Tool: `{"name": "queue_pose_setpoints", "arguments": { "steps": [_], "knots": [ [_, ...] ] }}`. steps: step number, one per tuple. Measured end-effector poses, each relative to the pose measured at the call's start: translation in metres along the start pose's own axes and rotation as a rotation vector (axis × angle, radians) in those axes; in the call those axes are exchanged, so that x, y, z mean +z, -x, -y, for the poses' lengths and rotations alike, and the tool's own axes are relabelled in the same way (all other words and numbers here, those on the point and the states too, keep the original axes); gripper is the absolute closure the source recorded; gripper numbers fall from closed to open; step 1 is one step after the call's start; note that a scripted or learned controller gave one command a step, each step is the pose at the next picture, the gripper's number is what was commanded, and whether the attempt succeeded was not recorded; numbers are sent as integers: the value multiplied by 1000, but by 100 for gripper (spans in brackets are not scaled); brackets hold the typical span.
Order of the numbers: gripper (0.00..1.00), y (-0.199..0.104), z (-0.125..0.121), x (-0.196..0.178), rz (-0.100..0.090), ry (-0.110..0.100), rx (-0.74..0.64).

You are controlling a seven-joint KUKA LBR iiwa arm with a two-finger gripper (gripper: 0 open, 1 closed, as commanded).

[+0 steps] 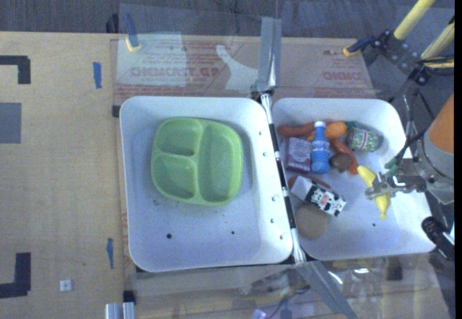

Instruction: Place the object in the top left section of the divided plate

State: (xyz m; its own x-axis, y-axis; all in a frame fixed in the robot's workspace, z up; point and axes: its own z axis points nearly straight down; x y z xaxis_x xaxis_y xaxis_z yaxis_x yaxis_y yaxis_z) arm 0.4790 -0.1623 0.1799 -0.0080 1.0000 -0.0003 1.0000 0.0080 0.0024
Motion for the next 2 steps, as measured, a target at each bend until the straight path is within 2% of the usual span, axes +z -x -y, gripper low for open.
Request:
{"name": "queue_pose_setpoints", "arguments": {
  "steps": [1, 2],
  "knots": [
    [100, -1, -26, 91, 0, -1, -157],
    [100, -72, -27, -60, 0, -2, -93]
  ]
}}
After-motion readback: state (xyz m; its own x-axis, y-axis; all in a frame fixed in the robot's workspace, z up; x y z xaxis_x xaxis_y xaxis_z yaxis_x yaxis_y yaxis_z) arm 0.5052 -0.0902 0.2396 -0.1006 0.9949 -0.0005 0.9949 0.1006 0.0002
